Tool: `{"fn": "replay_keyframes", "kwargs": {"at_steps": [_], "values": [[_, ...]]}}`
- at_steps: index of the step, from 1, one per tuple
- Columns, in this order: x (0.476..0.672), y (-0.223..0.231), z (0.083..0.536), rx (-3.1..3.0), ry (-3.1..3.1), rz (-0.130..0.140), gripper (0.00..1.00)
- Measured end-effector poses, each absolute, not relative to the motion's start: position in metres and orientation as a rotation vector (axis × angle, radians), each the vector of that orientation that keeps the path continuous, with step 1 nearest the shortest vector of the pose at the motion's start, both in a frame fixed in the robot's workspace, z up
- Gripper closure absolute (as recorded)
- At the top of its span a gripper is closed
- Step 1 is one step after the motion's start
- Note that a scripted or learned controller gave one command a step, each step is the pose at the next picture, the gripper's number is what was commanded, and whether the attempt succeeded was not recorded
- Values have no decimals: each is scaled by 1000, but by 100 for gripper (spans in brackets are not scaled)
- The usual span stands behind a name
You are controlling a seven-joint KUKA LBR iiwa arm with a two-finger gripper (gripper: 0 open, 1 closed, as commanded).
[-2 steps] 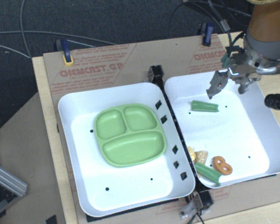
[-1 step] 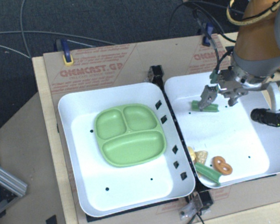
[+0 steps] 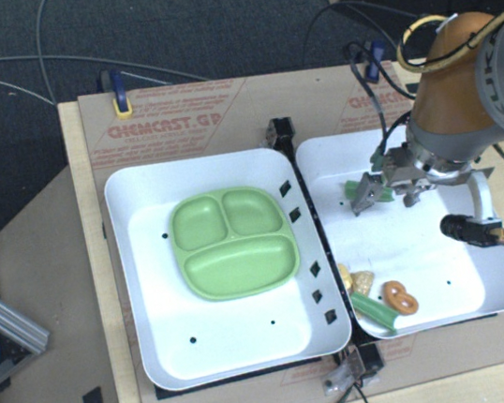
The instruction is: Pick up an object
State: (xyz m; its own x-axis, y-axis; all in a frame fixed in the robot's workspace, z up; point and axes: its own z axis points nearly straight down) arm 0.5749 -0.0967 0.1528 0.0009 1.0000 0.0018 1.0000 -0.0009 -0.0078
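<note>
- Nearest the camera, in the front-left corner of the right shallow white bin (image 3: pixel 495 299), lies a small cluster: a brown ring-shaped pretzel toy (image 3: pixel 400 297), a green stick-like piece (image 3: pixel 375 310) and a pale yellowish lump (image 3: pixel 359 280), all touching or just beside one another.
- These look like light, stiff plastic play food. The pretzel is judged the easiest take, pinched across its outer rim; the smooth surface may slip, and the bin wall crowds the green piece.
- In the left white bin (image 3: pixel 162 352) rests a pale green divided plastic plate (image 3: pixel 235 241), wide, shallow and awkward to pinch except at its edge.
- Farther back in the right bin, the claw (image 3: pixel 385 190) hangs low, well apart from the cluster; something green (image 3: pixel 360 191) sits at its tip, but whether it is spread or pinching cannot be told.
- The cardboard-covered worktop (image 3: pixel 182 121) carries both bins.
</note>
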Motion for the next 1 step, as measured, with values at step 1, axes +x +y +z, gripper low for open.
{"fn": "replay_keyframes", "kwargs": {"at_steps": [1], "values": [[575,-97,89,-2217,-2216,6,0]]}}
